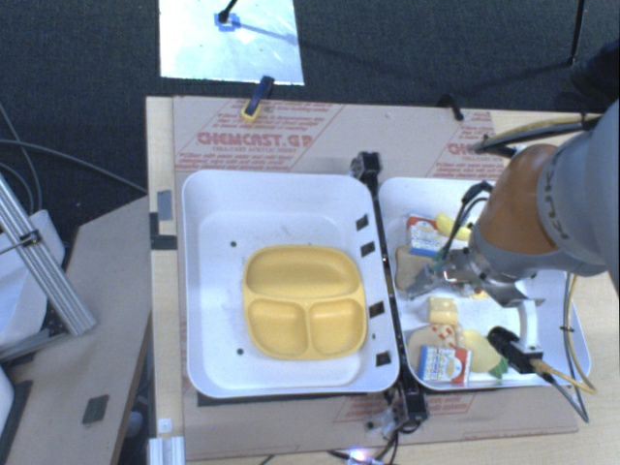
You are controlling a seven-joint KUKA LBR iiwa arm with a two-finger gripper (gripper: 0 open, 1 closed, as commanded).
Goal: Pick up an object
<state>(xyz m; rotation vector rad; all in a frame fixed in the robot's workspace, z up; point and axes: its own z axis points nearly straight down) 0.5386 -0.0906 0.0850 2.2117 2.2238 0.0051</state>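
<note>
Two white bins sit side by side: the left bin [208, 260] holds a yellow divided tray [305, 300], the right bin [402, 197] small food packets [444, 361], where the gripper [426, 277] hangs, its fingers possibly apart, gripping nothing.

Robot lab: bench [242, 129], bins [208, 260], cables [39, 163].

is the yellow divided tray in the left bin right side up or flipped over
Right side up: the yellow three-compartment plastic tray lies flat in the left white bin, its three hollow sections facing the camera.
</note>
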